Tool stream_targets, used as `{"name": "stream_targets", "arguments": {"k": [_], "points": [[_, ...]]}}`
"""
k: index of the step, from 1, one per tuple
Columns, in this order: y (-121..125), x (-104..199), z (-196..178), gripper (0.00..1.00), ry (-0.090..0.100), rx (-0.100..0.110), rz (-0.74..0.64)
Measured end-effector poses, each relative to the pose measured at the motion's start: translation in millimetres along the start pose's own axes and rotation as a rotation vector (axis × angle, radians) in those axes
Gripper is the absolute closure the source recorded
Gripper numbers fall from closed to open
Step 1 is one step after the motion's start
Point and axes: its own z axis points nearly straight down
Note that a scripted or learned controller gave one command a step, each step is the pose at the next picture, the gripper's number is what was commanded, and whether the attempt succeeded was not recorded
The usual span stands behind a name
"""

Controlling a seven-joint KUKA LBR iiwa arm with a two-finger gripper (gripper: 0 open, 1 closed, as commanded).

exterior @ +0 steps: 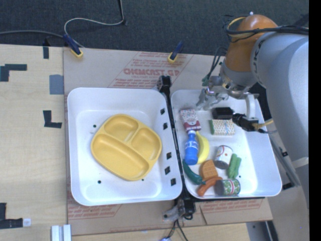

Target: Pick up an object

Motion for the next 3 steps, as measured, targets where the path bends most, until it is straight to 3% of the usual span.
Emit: {"name": "stream_targets", "arguments": {"k": [2, 3], "points": [[0.2, 14.5, -14.5, 1.0, 0.0, 0.0, -0.001], [-0.2, 9.7, 9.6, 1.0, 0.0, 0.001, 0.0]]}}
